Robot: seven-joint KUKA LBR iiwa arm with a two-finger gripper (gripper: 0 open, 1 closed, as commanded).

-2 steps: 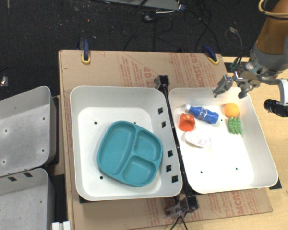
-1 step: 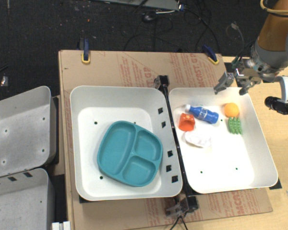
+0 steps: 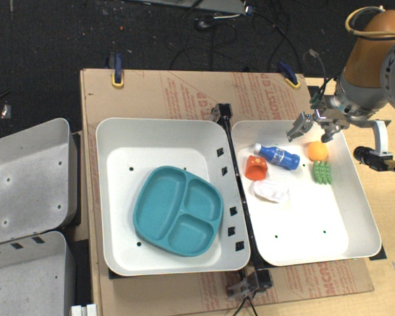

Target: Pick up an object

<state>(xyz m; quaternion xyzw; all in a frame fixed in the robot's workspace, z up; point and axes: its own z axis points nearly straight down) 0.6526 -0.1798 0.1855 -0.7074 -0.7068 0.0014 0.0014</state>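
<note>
**Above the right bin, lining up a pick**

Over the far edge of the right bin (image 3: 365,242), my hand (image 3: 314,131) hangs with fingers spread, pinching nothing. Just below it lies the orange ball (image 3: 318,151), the green piece (image 3: 322,172) beyond, the blue bottle (image 3: 280,157) to the side. I'd centre over the ball, drop straight, then close.

blue bottle (image 3: 280,157) | on its side | right bin (image 3: 329,242)

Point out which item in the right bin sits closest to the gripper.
The orange ball. It lies just below the gripper, while the blue bottle, green toy, orange cup and white object lie farther off.
</note>
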